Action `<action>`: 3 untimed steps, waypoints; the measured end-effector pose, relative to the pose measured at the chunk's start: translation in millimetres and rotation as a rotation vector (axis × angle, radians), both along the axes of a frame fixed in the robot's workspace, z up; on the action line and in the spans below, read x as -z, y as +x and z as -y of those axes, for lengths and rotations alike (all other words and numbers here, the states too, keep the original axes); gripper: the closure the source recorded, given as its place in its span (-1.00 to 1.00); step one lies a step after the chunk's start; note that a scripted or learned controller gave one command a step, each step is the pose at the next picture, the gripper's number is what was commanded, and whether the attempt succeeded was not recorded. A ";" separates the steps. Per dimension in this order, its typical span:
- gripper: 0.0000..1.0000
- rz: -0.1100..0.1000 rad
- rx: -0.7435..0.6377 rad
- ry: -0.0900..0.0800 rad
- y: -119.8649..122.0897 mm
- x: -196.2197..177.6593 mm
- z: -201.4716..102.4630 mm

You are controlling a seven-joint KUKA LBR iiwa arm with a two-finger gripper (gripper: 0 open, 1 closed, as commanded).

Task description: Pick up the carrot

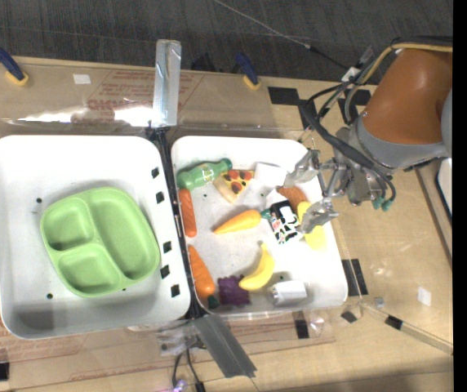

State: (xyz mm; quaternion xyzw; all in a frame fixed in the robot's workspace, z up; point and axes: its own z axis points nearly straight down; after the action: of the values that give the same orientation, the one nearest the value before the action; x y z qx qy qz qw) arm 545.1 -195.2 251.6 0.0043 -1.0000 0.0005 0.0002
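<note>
orange carrot (237, 221) left of my gripper (319, 193), fingers apart; can (283, 221) between us, may snag it instead.

A green divided plate (99, 239) lies in the left bin (13, 300). In the right bin (331, 280), a green bottle (201, 173) lies near the far wall, with a pizza slice (234, 185) just beside it. A banana (259, 269) lies toward the near side, purple grapes (232, 291) next to it, and a small white block (289, 291) near the corner.
</note>
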 end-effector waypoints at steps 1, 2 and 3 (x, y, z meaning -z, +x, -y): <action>-1.00 -0.004 -0.202 0.004 27.3 91.2 -22.4; -1.00 -0.004 -0.127 0.004 26.6 161.9 -54.8; 1.00 0.001 -0.134 0.002 28.6 149.6 -56.1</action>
State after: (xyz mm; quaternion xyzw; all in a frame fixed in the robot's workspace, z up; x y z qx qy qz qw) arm 573.8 -139.2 102.0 0.0712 -0.9975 -0.0003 -0.0003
